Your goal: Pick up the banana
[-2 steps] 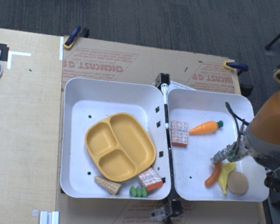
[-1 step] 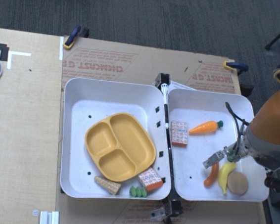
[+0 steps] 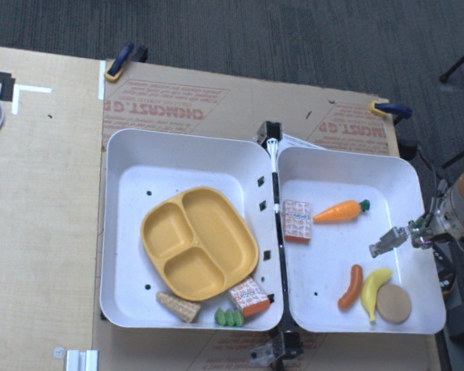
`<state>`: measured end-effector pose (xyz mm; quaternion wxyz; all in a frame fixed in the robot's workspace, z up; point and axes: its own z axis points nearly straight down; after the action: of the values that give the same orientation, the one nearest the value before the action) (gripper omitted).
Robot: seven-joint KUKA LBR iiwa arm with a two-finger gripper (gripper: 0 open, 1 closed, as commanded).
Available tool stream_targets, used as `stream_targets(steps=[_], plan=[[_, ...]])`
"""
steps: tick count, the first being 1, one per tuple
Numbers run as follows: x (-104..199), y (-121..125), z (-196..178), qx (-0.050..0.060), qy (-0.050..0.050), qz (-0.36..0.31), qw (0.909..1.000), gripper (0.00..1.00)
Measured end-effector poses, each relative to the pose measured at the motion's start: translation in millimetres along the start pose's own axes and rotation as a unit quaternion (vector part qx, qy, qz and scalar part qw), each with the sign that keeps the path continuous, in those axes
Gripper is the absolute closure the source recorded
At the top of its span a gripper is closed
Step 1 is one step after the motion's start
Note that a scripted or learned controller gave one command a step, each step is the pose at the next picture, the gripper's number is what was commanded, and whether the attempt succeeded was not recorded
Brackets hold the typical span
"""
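While dark carpet borders the cardboard-covered worktop [image 3: 30,225], the gripper [image 3: 389,241], fingers seemingly apart, hangs above the banana [image 3: 374,290].

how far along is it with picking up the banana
Early. Done: the gripper has been brought over the right bin. In hand: nothing; it hangs above and left of the banana. Left: everything. The banana lies on the bin floor between the sausage and the round cookie, ungrasped.
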<state>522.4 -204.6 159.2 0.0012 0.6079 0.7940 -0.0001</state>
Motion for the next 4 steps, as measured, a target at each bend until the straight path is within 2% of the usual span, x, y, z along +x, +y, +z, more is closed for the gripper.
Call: stream_targets(steps=[1,2,3,4], plan=[[-35,61,-38,0.0,0.0,0.033,0.9994,0.0],[-14,-16,15,0.001,0.001,-0.05,0.9988,0.0],[1,-14,63,-0.001,0.0,-0.102,0.9948,0.0],[0,-13,54,-0.002,-0.002,-0.101,0.9949,1.0]])
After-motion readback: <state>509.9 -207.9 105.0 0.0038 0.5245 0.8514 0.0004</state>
